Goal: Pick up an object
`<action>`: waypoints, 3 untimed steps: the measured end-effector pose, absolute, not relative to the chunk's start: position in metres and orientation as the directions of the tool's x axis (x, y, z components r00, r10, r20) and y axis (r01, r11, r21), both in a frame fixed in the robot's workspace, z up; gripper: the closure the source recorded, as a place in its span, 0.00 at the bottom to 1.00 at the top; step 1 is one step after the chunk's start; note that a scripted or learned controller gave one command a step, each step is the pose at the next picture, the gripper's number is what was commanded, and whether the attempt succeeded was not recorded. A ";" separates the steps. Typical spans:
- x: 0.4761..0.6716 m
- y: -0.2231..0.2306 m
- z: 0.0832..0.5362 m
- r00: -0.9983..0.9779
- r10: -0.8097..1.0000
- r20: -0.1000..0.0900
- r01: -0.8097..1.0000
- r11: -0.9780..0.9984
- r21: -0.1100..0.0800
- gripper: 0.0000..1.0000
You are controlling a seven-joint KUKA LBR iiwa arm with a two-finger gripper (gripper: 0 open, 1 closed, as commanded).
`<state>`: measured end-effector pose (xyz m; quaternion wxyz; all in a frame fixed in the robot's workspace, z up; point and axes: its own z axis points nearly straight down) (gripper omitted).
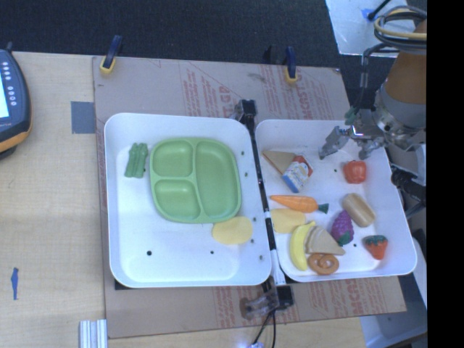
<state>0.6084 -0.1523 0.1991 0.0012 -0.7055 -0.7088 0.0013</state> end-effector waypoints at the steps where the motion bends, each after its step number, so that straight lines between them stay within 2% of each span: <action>1: 0.548 -0.097 0.116 -0.008 1.000 0.004 1.000 0.008 -0.015 0.00; 2: 0.537 -0.094 0.091 -0.005 1.000 0.001 1.000 0.005 -0.007 0.00; 3: 0.538 -0.096 0.102 -0.006 1.000 -0.001 1.000 0.006 -0.007 1.00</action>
